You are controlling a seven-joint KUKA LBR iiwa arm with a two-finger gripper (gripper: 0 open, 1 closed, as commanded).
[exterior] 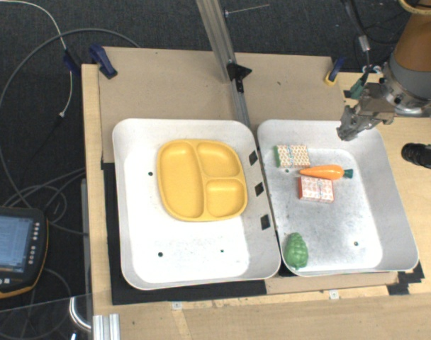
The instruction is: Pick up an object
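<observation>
The right bin [371,211] holds an orange carrot with a green end [323,172], a red-and-white patterned box [317,189] just below it, a green-and-pink patterned box [292,154] above left, and a green leafy vegetable [295,250] near the bin's front left corner. My gripper [349,129] hangs over the bin's far right edge, up and to the right of the carrot, with nothing visible between its fingers.
The left bin [137,246] carries a yellow three-compartment plate [201,179]. A metal post [219,30] slants down to the gap between the bins. Blue clamps [102,61] sit at the bench's far corners. A tablet [13,243] lies at the left.
</observation>
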